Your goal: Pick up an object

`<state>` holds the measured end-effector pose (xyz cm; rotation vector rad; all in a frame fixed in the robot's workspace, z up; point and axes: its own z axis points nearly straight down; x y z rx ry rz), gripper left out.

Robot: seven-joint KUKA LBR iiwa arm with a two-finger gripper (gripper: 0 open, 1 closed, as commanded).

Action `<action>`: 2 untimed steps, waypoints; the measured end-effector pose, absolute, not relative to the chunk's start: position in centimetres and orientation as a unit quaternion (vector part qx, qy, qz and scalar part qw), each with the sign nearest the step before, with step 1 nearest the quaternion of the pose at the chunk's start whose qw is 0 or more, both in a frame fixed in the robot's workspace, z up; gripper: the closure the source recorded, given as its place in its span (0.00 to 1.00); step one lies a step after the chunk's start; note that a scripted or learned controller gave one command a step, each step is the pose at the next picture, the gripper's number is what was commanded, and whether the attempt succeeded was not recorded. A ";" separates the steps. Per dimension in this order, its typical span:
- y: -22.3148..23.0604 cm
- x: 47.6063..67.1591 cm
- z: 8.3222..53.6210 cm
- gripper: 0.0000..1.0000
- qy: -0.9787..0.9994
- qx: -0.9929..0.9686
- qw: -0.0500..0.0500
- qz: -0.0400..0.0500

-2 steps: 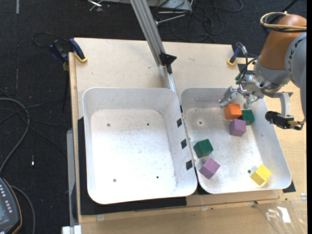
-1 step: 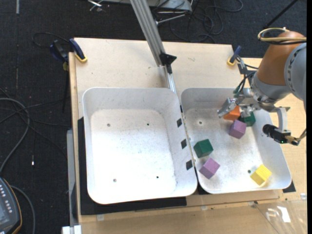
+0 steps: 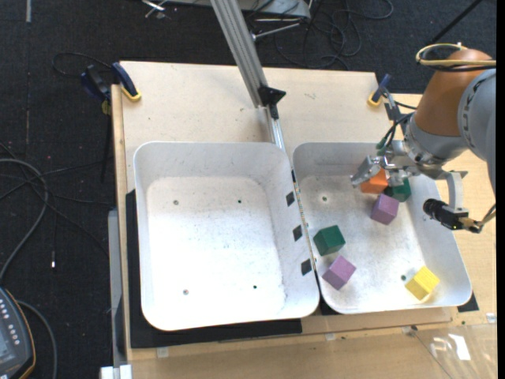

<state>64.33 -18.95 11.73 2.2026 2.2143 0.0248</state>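
Nearest the camera, at the lower edge of the right-hand bin (image 3: 442, 247), sits a yellow block (image 3: 423, 283), tucked toward the bin's front right corner. A little farther in and to the left lies a purple block (image 3: 339, 272), with a dark green block (image 3: 329, 238) just beside it, close to the divide between the two bins. Farther back again a second purple block (image 3: 385, 209) rests near the middle of the bin floor, and just behind it is an orange block (image 3: 375, 183) with a second, darker green piece (image 3: 399, 189) touching it. The gripper (image 3: 379, 172) has its tip down at that cluster, right over the orange block; whether its fingers stand wide or closed cannot be told, since the wrist and the blocks crowd together there. The task looks to be at the grasp stage: the arm is down at a candidate object, yet nothing is seen lifted clear of the floor, so the pick itself and the raise appear left to do. The left-hand bin (image 3: 150, 212) shows only its speckled white floor. Beyond the bins a slanted metal rail (image 3: 241, 42) crosses the bench's far side.
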 end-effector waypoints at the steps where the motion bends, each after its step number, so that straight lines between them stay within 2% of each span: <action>1: -19.0 64.3 11.7 0.00 0.709 0.705 0.009 0.008; 2: -17.4 60.7 11.9 0.00 0.707 0.707 0.001 0.001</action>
